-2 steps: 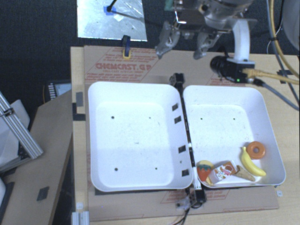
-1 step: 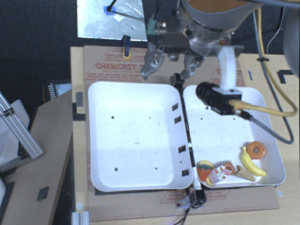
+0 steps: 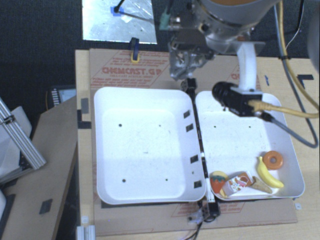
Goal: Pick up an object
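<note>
My gripper (image 3: 183, 69) hangs high above the back edge of the bins, near the divider between them, with nothing seen between its metal fingers. Several small objects lie in the front corner of the right bin (image 3: 235, 134): a yellow banana (image 3: 267, 173), an orange round piece (image 3: 273, 159), a red-and-white packet (image 3: 237, 183), an orange-red fruit (image 3: 218, 181) and a tan wedge (image 3: 262, 187). All of them lie far below and in front of the gripper.
The left bin (image 3: 145, 144) sits beside the right one, joined by a black-clipped divider (image 3: 196, 134). A black camera unit (image 3: 234, 98) with yellow cable overhangs the right bin's back. A foil sheet (image 3: 119, 11) lies behind the bench.
</note>
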Controlling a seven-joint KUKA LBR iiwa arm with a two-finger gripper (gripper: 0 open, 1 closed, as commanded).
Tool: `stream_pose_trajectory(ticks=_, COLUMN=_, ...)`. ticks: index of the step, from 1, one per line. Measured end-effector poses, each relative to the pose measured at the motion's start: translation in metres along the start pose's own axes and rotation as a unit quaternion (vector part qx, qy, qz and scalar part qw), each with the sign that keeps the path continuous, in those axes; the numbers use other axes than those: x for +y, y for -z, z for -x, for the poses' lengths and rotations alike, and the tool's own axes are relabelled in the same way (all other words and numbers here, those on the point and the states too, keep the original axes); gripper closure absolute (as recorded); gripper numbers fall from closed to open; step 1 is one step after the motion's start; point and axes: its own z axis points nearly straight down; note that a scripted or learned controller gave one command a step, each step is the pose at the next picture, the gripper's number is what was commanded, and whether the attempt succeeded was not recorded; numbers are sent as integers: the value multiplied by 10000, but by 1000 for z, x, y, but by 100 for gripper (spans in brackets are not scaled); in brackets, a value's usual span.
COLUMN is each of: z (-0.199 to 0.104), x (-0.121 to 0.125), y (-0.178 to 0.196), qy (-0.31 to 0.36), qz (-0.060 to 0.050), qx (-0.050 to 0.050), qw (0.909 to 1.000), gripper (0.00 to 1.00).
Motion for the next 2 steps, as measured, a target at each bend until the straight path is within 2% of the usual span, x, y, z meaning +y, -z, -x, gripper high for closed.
stream_pose_trajectory(ticks=1, z=-33, x=-17, y=-12, qy=7, qz=-23, qx=-5, qw=10000, gripper=100)
stream_pose_trajectory(ticks=2, z=23, x=34, y=-70, qy=-58, qz=-35, qx=-28, qw=10000, gripper=100)
